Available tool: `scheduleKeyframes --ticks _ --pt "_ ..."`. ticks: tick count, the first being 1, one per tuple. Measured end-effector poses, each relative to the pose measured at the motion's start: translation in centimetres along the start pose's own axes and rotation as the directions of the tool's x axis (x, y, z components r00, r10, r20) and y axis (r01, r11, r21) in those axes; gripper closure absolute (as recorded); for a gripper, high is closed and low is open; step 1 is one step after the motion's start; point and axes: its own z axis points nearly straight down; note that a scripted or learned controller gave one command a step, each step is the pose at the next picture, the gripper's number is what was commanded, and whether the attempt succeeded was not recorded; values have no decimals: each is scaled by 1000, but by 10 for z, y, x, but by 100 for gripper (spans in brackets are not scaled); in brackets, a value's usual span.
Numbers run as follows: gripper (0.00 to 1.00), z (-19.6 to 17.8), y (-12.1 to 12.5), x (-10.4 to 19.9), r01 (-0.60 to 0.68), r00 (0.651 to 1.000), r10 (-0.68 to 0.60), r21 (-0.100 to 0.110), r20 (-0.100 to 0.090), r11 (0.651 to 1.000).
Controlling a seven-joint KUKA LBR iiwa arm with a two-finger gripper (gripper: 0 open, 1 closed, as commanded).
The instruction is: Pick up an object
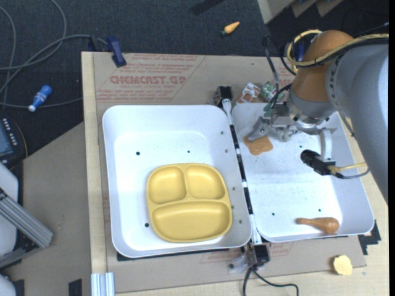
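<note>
The grey arm (364, 97) reaches in from the right, its orange band above the wrist, and brings the gripper (270, 131) low over the far left part of the right bin (290, 199). Whether its fingers stand wide or narrow cannot be told from this slant (the wrist covers most of them).

Just on the near-left side of the gripper lies a flat orange-brown piece (258, 145), on the bin floor and close to the wall between the two bins. It looks to be touching the gripper's tip or just under it, but nothing shows it clamped. A brown toy drumstick (318, 224) lies by the near wall of the same bin, well apart from the gripper, with its thin end pointing left.

The left bin (123, 140) holds a yellow divided plate (188, 202) in its near half, right side up, with two small compartments on the far side and one long one on the near side.

At the far edge of the right bin a crumpled wrapper (250, 93) rests on the table (154, 73). A blue clamp (115, 50) grips the table's far left edge, and a small yellow chunk (341, 264) sits at its near right corner. On the dark floor lie a blue bottle (41, 96) at the left and a small orange thing (231, 27) beyond the table.
</note>
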Motion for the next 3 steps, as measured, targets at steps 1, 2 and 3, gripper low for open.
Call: scheduleKeyframes --ticks 1,2,3 --pt "100 -15 1 -2 -1 1000 2 -6 2 1000" --pt "100 -39 -66 -8 -6 1000 6 3 0 1000" --pt "100 -48 -62 -8 -5 1000 5 -3 1 1000"
